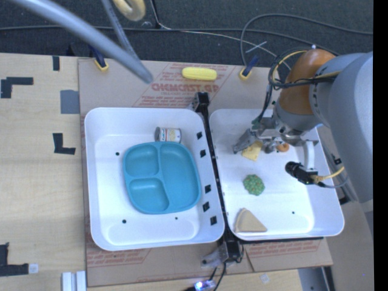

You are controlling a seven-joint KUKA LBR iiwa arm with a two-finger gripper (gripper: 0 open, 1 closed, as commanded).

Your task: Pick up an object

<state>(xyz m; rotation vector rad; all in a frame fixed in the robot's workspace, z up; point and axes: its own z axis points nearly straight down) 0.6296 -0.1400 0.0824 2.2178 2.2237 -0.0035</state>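
Claw (253, 143) down in right bin (327, 220), touching yellow block (251, 153). Can't tell if it's grasping or released. Green object (254, 184) near, apart

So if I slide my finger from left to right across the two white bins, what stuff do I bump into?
Blue divided plastic plate → small silver tin can → tan wedge-shaped slice → pale yellow cheese-like chunk, next to the robot's gripper.

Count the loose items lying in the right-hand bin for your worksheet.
3: a yellow block at the hand, a green broccoli piece mid-bin, a tan wedge at the near edge. The arm may hide more.
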